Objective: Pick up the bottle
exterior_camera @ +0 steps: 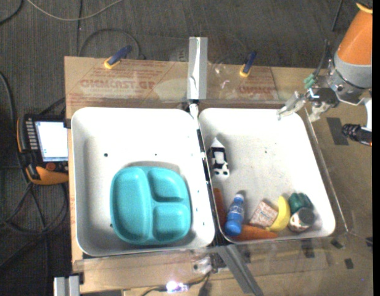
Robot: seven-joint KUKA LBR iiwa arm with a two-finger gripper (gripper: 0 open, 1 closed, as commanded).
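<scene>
A grey arm with an orange band is hanging over the far right corner of the right bin (313,165), its gripper (293,106) sitting above the bin's rim; how wide it is open cannot be told from this angle, and nothing is showing in its grasp. The bottle (235,213), blue plastic with a pale cap, is lying on its side near the front left of that smooth white bin, just beside an orange carrot (259,232) and a small printed box (263,213). A curved yellow banana (281,213) and a dark green can (300,209) are crowding the front right corner. A black-and-white toy cow (218,160) is standing apart, farther back. In the left bin (85,165), a glossy teal tray (151,205) with three compartments is lying flat.
</scene>
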